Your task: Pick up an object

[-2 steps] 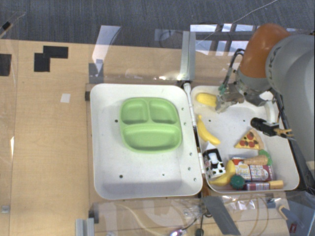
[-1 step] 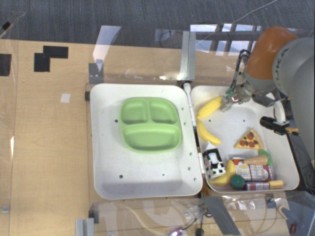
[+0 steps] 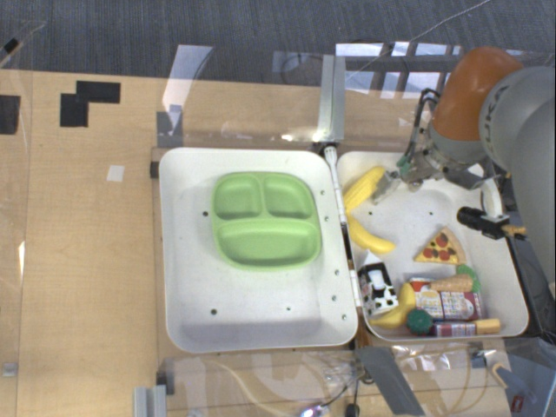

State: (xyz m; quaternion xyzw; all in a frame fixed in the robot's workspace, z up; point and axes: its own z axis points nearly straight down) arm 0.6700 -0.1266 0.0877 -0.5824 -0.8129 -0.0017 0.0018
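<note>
My gripper (image 3: 390, 182) hangs low over the back of the right bin (image 3: 486, 259), its tip right beside the upper end of a yellow banana (image 3: 362, 188) that leans on the bin's left wall. The view is too coarse to say whether it touches the banana. A second banana (image 3: 370, 237) lies just in front of the first. Further forward are a pizza slice (image 3: 440, 248), a black and white cow toy (image 3: 376, 288), a green ball (image 3: 420, 321) and a red snack box (image 3: 445, 303).
The left bin (image 3: 195, 311) holds a green divided plate (image 3: 265, 218). A metal divider (image 3: 332, 111) runs between the bins at the back. The grey arm with its orange band (image 3: 473, 89) covers the right bin's far right corner. Wooden bench stretches to the left.
</note>
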